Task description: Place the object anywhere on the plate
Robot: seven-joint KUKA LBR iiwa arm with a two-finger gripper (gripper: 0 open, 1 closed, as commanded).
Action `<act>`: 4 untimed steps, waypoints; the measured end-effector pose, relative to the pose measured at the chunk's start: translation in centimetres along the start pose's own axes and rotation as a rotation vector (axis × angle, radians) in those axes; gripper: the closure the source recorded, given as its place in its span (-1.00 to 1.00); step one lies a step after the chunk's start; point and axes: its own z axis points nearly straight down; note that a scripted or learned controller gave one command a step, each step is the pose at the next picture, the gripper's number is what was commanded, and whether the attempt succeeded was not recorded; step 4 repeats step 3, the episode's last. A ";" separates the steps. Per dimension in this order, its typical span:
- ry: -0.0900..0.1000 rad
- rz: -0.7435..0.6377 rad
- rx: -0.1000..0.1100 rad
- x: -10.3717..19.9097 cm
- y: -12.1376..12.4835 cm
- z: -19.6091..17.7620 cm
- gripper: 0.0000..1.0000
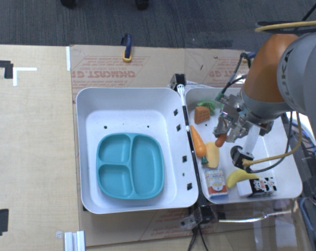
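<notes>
A teal divided plate (pixel 131 166) lies in the left white bin (pixel 90 140). My gripper (pixel 227 131) hangs over the middle of the right bin (pixel 283 156), well to the right of the plate. A small red-orange piece (pixel 219 140) shows right at the gripper's lower tip, just above a pale yellow wedge (pixel 213 156). An orange carrot (pixel 198 141) lies along the right bin's left wall. The gripper's body hides how it meets the red-orange piece.
The right bin also holds an orange chunk with green leaves (pixel 202 112), a yellow banana (pixel 240 177), a small carton (pixel 216 183) and a black-and-white box (pixel 261 185). A black-clipped divider wall (pixel 185 140) separates the bins. Cables (pixel 268 161) loop near the wrist.
</notes>
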 end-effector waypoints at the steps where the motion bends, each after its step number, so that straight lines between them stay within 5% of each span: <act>1: 0.002 0.187 -0.005 6.5 -5.8 -3.6 1.00; 2: -0.003 0.313 0.002 12.1 -9.7 1.1 1.00; 3: -0.002 0.313 0.001 12.1 -9.7 1.1 -1.00; 4: -0.002 0.313 0.001 12.1 -9.7 1.1 -1.00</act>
